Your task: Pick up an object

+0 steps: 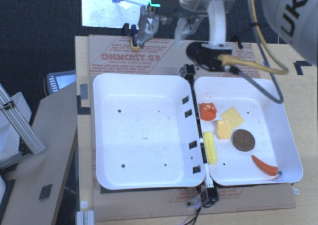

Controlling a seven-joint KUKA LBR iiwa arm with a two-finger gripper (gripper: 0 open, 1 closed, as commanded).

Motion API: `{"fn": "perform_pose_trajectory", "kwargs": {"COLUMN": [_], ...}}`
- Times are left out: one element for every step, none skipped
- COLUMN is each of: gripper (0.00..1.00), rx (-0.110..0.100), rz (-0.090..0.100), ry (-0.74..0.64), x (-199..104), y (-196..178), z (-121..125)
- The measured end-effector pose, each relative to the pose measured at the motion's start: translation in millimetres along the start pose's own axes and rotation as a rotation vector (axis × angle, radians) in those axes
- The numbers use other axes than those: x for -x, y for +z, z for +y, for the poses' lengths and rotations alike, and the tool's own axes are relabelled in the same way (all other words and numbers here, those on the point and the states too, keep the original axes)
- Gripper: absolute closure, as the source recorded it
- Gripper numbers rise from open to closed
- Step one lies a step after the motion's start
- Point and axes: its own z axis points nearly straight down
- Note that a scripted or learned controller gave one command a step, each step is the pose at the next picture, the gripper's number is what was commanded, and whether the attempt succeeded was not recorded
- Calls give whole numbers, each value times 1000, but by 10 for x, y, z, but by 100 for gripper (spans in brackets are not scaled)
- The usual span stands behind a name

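- The gripper (166, 26) hangs at the top centre of the frame, above the far edge of the bench and well apart from both bins.
- Its two fingers (147, 26) stand spread with a clear gap and nothing between them.
- The right bin (288, 142), in the lower right of the frame, holds all the loose objects.
- An orange-red tomato-like piece (207, 111) sits near the bin's left wall, towards its upper part.
- A pale yellow cheese wedge (232, 117) lies just right of it.
- A smaller yellow block (223, 129) lies just below the wedge, touching or nearly touching it; the view is too coarse to settle which.
- A round brown cookie (244, 140) rests just beside the block, to its lower right.
- A yellow banana-like piece (210, 147) lies lengthwise along the bin's left wall.
- A red chilli pepper (265, 165) lies slanted near the bin's lower right corner.
- The left bin (107, 114) fills the centre left of the frame.
- A cardboard sheet (130, 56) with red lettering lies under both bins.
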Motion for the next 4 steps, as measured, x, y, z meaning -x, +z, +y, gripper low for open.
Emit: {"fn": "perform_pose_trajectory", "kwargs": {"gripper": [0,0,0,0], "rx": [4,6,6,8], "rz": [3,4,4,3], "ry": [8,8,8,13], "x": [23,22,22,22], "y": [170,162,163,162], "z": [-279,-355,-430,-225]}}
